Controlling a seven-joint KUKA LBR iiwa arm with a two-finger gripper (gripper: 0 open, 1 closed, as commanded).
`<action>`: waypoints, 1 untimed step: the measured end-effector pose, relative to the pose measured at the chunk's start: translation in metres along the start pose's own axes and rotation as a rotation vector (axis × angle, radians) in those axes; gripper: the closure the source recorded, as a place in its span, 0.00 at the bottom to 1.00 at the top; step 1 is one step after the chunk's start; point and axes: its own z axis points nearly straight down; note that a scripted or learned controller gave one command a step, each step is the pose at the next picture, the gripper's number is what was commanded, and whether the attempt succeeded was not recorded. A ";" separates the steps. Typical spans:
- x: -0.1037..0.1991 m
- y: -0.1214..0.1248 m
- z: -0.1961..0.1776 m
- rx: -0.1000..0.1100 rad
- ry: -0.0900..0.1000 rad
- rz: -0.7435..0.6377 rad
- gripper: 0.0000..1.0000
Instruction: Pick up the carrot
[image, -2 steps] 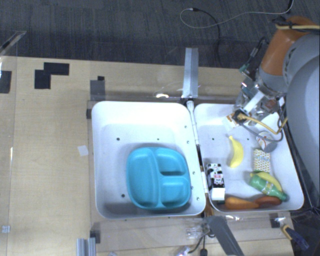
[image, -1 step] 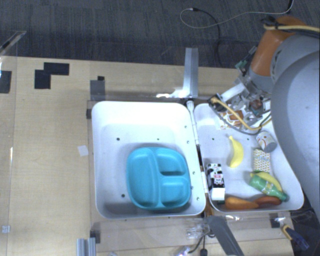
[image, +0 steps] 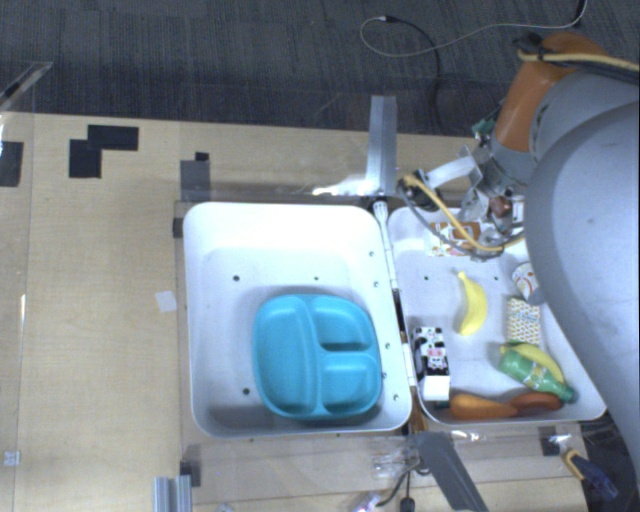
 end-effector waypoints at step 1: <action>0.002 0.000 0.000 0.000 0.000 0.040 1.00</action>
